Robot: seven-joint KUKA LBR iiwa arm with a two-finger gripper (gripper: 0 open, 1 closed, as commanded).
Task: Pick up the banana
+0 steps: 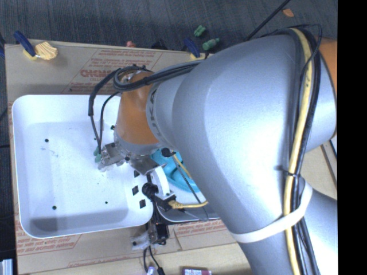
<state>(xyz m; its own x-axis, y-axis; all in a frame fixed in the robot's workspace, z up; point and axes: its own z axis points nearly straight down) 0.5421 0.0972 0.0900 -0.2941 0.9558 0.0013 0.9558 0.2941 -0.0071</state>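
Note:
My grey arm (252, 136) reaches in from the right and covers most of the right bin. Its orange band (135, 119) sits above the right side of the left white bin (34, 130). The gripper (106, 156) hangs low over that bin's floor, near its middle right, seen from behind the wrist. A light blue thing (182, 175) lies under the arm at the edge of the right bin, and most of it is hidden.
Black cables (103, 96) loop around the wrist. The bins rest on brown cardboard (86, 67). A blue and yellow clamp (35, 49) is at the far left corner, and green clips (205, 38) are at the back.

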